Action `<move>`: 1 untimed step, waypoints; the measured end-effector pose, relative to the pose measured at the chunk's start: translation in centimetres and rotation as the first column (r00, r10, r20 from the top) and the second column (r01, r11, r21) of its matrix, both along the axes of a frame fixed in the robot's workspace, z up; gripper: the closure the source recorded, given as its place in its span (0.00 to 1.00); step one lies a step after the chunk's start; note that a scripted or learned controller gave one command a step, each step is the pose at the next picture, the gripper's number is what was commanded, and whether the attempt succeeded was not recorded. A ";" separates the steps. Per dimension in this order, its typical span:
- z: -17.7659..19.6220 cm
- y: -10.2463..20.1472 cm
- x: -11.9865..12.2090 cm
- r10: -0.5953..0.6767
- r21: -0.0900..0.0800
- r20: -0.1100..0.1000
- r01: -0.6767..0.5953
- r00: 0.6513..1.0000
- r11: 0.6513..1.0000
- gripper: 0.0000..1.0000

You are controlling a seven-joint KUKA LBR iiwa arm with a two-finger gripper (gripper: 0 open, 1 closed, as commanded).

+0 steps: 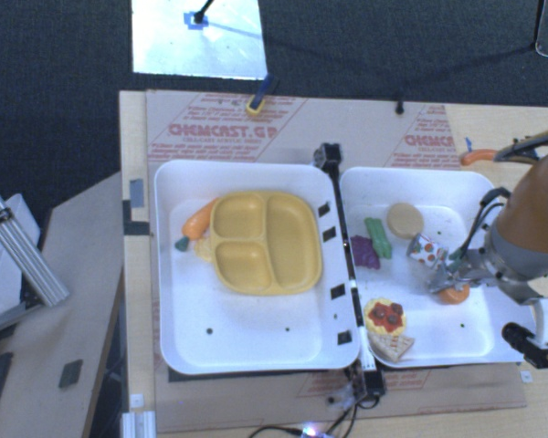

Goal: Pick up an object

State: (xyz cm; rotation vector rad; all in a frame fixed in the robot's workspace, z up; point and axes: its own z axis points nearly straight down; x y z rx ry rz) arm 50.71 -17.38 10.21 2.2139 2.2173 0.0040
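So the left shallow white bin [169, 272] holds a yellow compartment plate [260, 242]. Over the right shallow white bin [479, 340], the gripper [445, 281] sits low near the right edge, right on top of a small flat orange piece [454, 294] that pokes out just below it. Can't tell if the claw is apart or closed.

The left bin [169, 272] holds a yellow divided plate [260, 242] with a toy carrot [197, 220] touching its left edge. In the right bin [479, 336], the gripper [446, 279] is low, just above an orange piece [454, 294], near a pizza slice [388, 327].
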 end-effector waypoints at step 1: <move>6.3 -0.6 0.4 0.002 0.001 0.000 -0.002 1.000 1.000 1.00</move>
